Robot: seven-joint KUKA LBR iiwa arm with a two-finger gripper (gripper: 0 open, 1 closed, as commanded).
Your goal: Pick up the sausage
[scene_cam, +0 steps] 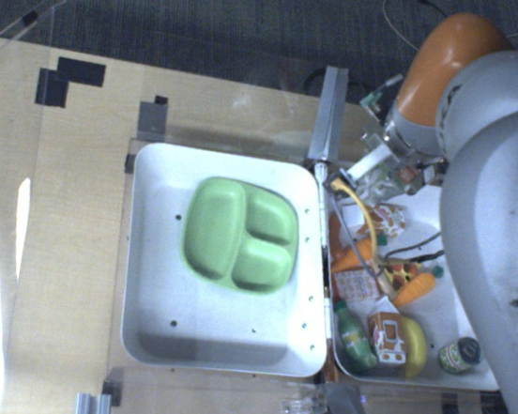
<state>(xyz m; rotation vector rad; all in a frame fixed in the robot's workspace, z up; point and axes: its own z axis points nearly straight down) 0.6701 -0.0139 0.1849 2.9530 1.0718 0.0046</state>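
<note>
Arm (509, 177): large smooth casing, pale grey, rounded contours, glossy highlights along upper surface. Orange band (448, 65): dome-shaped segment above wrist, matte orange, bordered by grey shell. Wrist assembly (406, 135): darker grey metal parts, small green component at edge. Thin cable (409, 1): looped above orange band. Yellow cable (367, 216) and dark wires trailed below wrist. Dark seam line curved across lower grey casing.
</note>
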